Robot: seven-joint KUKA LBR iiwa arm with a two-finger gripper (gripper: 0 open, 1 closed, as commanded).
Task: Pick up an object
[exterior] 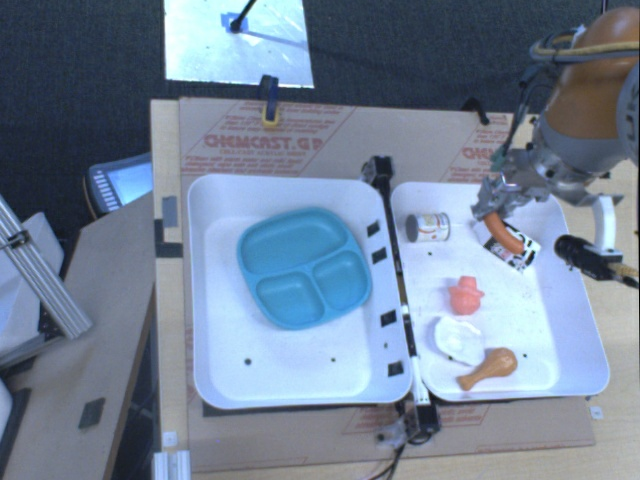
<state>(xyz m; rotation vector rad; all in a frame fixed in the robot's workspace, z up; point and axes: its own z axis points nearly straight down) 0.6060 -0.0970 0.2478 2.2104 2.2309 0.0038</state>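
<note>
While the arm sits at the upper right of the frame, we see the tool (497, 203) low over the far end of the right bin (570, 298), right above an orange, sausage-like object (503, 235). That object lies just below and slightly right of the tool, next to a small black-and-white item (520, 253). Its long axis runs diagonally, upper left to lower right. We judge it the likely target, since nothing else is as near. We cannot tell the tool's state; its tips blur into the object's upper end, and whether they touch it is unclear too.

Other candidates in the same bin: a small can (430, 228) on its side to the left, a pink toy (465, 295) toward the middle, a white piece (458, 338) and a drumstick (489, 367) at the lower edge. Left bin (215, 298) carries a blue divided plate (303, 279).

Key check for the next move, as we see it: the grip line should cross that diagonal, not run along it.
</note>
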